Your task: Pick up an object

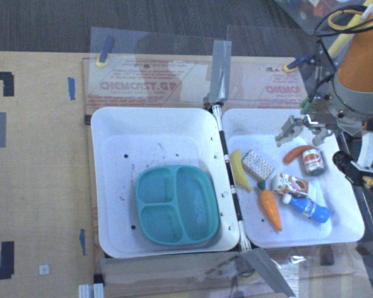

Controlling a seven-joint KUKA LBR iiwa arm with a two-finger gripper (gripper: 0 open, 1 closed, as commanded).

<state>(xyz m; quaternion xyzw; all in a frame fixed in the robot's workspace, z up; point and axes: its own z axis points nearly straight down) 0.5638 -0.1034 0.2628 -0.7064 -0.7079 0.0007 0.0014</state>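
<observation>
My gripper [303, 133] hangs open over the far right part of the right bin [255, 121], its two grey fingers spread with nothing between them. Just below it lie an orange sausage-shaped toy [293, 154] and a small red-and-white can [313, 161]. Nearer the front are a juice carton [291, 184], a blue bottle [309, 208] and an orange carrot [270, 209]. A yellow banana [239, 169] lies along the bin's left wall, with a patterned small box [257, 164] beside it.
The left bin [112, 135] holds a teal divided plate [176, 205]. A grey divider post [221, 73] stands behind the gap between the bins. Cables and a black part [351, 168] hang at the right bin's right edge.
</observation>
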